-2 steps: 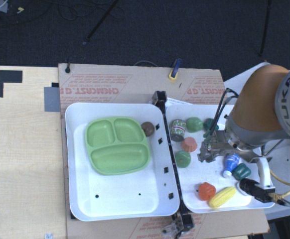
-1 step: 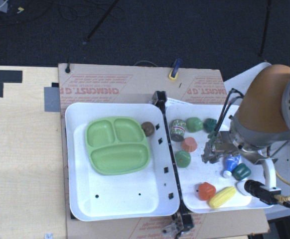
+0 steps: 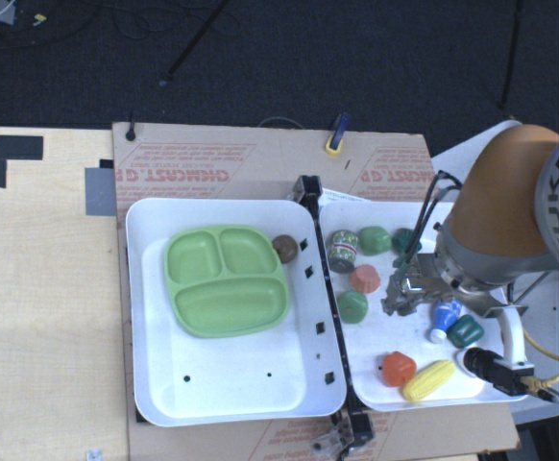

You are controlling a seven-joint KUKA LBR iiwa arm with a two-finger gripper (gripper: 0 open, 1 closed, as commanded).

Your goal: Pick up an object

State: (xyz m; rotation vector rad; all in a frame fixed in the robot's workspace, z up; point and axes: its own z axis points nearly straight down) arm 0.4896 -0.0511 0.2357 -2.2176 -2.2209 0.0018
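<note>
The grey arm w/ the orange band (image 3: pixel 505 195) reached in from the right and hung over the right shallow white bin (image 3: pixel 376 392); its two-finger tool (image 3: pixel 401 296) was low above the bin floor, near the middle of that bin. I cannot tell if the tool was apart or together, because it looked dark and blurred, and nothing was seen clamped in it. The things to pick lay in the right bin. A small printed can (image 3: pixel 343 249) stood near the divider, and a round green ball-like object (image 3: pixel 374 239) lay just beside it on the right. A flat pink-red round piece (image 3: pixel 364 279) was just left of the tool, and a second green round object (image 3: pixel 352 305) lay below it, nearer the front. On the other side of the tool were a small blue-and-white bottle-like object (image 3: pixel 443 319) and a dark teal object (image 3: pixel 466 330), touching or almost touching each other. At the front of the bin a red-orange roundish object (image 3: pixel 398 367) lay just beside a yellow corn-shaped toy (image 3: pixel 428 379). The left shallow white bin (image 3: pixel 222 392) carried a light green plastic tray w/ three compartments (image 3: pixel 228 280), and a small brown ball (image 3: pixel 285 248) sat at its upper right corner. Both bins rested on brown cardboard (image 3: pixel 212 166) on the pale wooden surface (image 3: pixel 39 296).
</note>
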